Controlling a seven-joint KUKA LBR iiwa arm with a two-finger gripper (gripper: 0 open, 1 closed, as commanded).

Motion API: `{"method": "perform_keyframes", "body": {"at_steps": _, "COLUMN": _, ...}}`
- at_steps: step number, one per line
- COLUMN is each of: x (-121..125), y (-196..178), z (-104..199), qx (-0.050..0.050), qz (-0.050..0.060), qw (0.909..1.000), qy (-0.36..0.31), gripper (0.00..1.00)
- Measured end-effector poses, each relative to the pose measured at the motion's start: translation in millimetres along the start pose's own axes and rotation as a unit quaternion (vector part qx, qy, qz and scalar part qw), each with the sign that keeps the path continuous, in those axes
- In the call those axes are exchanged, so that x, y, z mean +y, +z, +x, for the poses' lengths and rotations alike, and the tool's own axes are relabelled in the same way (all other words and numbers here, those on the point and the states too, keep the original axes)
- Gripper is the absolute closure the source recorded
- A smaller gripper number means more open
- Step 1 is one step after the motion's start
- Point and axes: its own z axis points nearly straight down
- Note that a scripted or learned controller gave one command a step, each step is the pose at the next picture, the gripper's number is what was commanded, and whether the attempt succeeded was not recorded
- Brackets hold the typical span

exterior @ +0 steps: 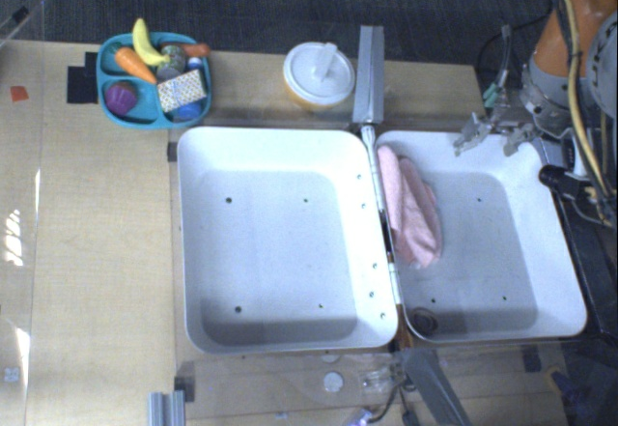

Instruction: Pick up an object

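Clearly the pink cloth [409,207] lies against the left wall of the right bin [541,318], its long axis running far to near. Above the bin's far rim, the gripper [494,132] hangs with fingers spread apart, empty; the cloth sits left and nearer.

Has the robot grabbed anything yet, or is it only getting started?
It looks like the very start. Nothing looks done: the pink cloth lies along the left wall of the right bin, with a small dark object at that bin's near corner. In hand: the claw sits over the right bin's far edge, apart from both and holding nothing. Left: reaching down, gripping something and lifting it.
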Motion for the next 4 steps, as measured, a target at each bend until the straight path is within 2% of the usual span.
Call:
{"method": "perform_keyframes", "body": {"at_steps": 1, "x": 2, "y": 89, "z": 41, "qx": -0.001, "qz": -0.002, "qw": 0.9982, "qy": -0.059, "gripper": 0.00}}
{"method": "perform_keyframes", "body": {"at_steps": 2, "x": -138, "y": 84, "z": 54, "qx": 0.000, "qz": 0.000, "qw": 0.9925, "qy": -0.122, "gripper": 0.00}}
{"method": "perform_keyframes", "body": {"at_steps": 3, "x": -99, "y": 93, "z": 67, "qx": -0.002, "qz": -0.007, "qw": 0.9831, "qy": -0.183, "gripper": 0.00}}
{"method": "perform_keyframes", "body": {"at_steps": 4, "x": -117, "y": 91, "z": 26, "qx": -0.001, "qz": -0.004, "qw": 0.9760, "qy": -0.218, "gripper": 0.00}}
